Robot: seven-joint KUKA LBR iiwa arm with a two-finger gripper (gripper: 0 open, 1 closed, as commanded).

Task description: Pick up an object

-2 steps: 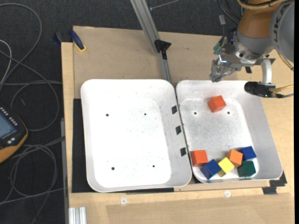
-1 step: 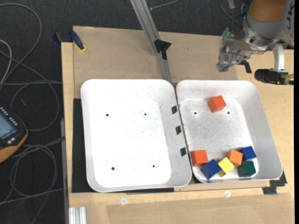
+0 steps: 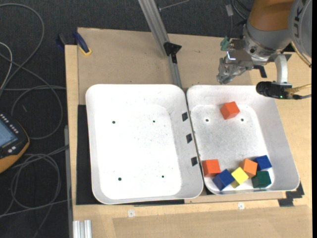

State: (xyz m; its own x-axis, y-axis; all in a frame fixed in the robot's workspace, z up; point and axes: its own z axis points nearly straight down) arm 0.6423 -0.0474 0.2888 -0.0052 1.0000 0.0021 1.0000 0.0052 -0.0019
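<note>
plywood bench top (image 3: 129,58) carries two shallow white bins side by side, with dark floor and loose cables beyond its left edge. nearest to me, along the front wall of the right bin (image 3: 277,133), i see a cluster of blocks: an orange cube (image 3: 211,167), a blue cube (image 3: 223,178), a yellow cube (image 3: 239,175), a second orange cube (image 3: 250,166), a second blue cube (image 3: 263,162) and a dark green cube (image 3: 261,179), most of them touching. farther back in that bin, a lone orange cube (image 3: 229,109) sits apart. left bin (image 3: 99,133) holds no blocks. at the far side, the gripper (image 3: 229,76) hangs above the right bin's rear rim, holding nothing; i cannot tell how its fingers are set.
</note>
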